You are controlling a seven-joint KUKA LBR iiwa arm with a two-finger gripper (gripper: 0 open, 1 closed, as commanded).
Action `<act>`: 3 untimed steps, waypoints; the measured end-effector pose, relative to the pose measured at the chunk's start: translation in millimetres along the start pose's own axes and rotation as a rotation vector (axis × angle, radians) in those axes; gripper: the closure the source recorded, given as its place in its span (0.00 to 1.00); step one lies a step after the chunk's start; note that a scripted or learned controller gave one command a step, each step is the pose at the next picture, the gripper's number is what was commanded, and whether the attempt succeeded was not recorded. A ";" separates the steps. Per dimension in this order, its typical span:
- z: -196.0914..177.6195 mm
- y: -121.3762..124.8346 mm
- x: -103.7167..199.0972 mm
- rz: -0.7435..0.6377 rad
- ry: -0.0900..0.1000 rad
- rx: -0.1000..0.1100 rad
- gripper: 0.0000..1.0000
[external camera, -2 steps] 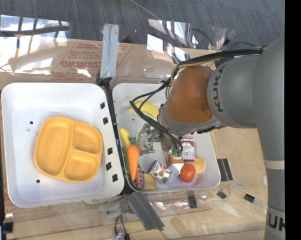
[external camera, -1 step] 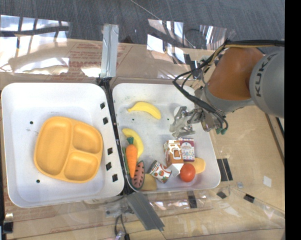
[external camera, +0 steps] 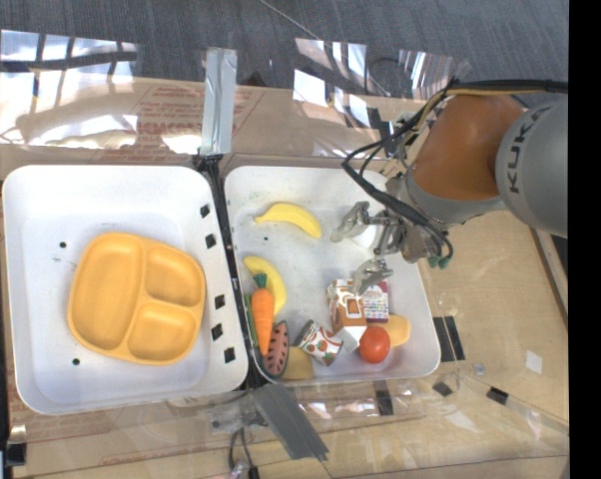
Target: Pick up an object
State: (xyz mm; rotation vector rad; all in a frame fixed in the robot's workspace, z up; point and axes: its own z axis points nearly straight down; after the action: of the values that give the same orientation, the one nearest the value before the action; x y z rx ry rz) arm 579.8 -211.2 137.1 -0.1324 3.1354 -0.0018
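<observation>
The left bin [external camera: 21, 267] holds a yellow divided tray [external camera: 136, 295], lying flat and well apart from anything the arm could be after. Nothing there plays a part in the pick as far as I can judge.

Across the divider, the right bin [external camera: 281, 183] carries the candidates. One banana [external camera: 291, 218] lies alone near the top, a second banana [external camera: 266, 277] sits just above a carrot [external camera: 263, 317], and beside the carrot's lower end is a watermelon slice [external camera: 279, 347]. Further right is a crowded cluster: two small cartons [external camera: 360, 302] upright and touching, a third carton [external camera: 322, 344] tipped on its side, and a tomato [external camera: 374, 344] at the bin's lower right corner.

Over the right side of this bin hangs the gripper [external camera: 375, 242], its metal fingers [external camera: 352, 218] spread apart with nothing between them (the upright cartons lie just below it). The grey arm [external camera: 480, 158] enters from the right.

So I judge the task as barely begun: every object rests in the bin, none lifted. What remains is the whole of it: descend onto one item, most likely a carton, close, and raise it clear
</observation>
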 end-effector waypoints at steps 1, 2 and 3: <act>26.1 23.5 34.0 0.114 -0.036 0.016 0.00; 25.3 23.7 79.8 0.323 -0.049 0.010 0.00; 25.3 11.4 84.0 0.290 -0.049 0.006 0.00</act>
State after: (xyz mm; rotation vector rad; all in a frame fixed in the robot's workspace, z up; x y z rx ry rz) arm 495.2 -207.0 111.5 0.3174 3.0728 -0.0068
